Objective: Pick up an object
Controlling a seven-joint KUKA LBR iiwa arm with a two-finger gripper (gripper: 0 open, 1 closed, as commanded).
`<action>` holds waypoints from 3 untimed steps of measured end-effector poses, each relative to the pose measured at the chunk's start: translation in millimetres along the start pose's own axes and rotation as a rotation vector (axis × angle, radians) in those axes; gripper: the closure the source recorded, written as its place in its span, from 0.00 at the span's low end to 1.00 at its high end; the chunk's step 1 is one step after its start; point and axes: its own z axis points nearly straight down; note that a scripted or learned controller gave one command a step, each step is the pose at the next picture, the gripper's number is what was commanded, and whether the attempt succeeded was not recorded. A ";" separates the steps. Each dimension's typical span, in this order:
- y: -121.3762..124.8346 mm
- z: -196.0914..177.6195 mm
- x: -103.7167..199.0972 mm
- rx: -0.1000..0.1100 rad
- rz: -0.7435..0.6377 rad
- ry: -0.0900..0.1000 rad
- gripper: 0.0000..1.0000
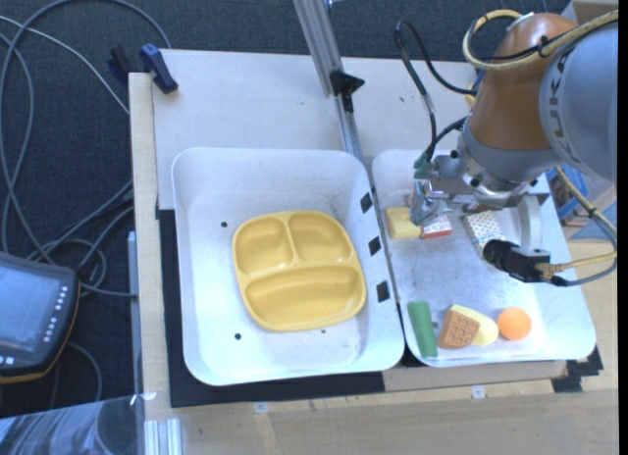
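In the camera view, the end effector is seen lowered into the right bin at about its 10 o'clock corner, directly beside a pale yellow block and a small red-and-white item, presumably so that one of them can be taken; whether anything is gripped, or how wide the end effector stands, cannot be told. A green cylinder, a waffle-like toy and an orange ball are left along that bin's 6 o'clock edge, while a yellow divided plate is kept apart in the left bin.
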 end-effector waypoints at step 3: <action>92.9 -23.9 124.7 -0.001 0.001 0.001 1.00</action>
